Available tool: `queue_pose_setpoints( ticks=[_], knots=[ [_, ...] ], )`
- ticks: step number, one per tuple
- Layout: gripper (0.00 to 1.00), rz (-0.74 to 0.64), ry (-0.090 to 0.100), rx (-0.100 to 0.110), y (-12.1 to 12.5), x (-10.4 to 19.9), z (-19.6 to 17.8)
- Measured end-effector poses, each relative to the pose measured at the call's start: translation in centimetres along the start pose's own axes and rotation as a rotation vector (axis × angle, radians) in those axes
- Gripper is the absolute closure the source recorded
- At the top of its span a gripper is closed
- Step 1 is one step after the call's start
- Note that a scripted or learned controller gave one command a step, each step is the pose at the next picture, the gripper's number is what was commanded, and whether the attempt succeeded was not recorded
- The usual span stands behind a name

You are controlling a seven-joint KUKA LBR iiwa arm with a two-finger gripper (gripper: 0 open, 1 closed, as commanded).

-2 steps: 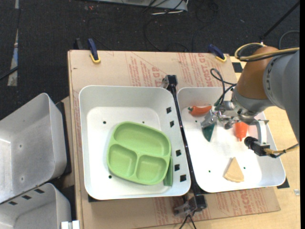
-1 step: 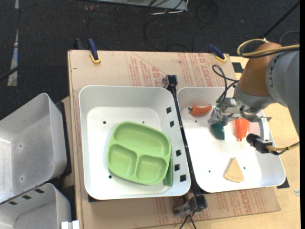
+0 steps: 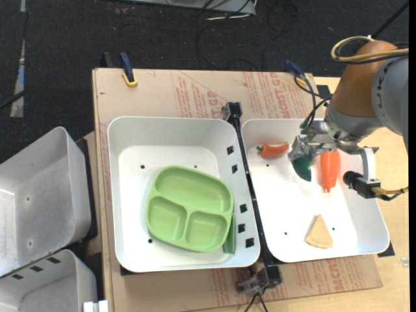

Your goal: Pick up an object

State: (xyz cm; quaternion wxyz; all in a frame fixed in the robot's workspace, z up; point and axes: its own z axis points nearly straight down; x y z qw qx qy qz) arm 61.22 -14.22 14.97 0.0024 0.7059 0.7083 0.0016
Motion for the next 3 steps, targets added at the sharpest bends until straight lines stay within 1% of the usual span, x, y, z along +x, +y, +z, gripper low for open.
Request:
queue_pose_setpoints(
  ticks=[1, 2, 3],
  knots=[
    [1.00, 0.001, -0.001, -0.001, 0.4, -0.5, -4.5],
    [1.00, 0.000, 0.000, 0.002, 0.5, -0.5, -6.1],
    [1.00, -0.004, 0.003, 0.007, -0.8, 4.8, -7.4]
  ],
)
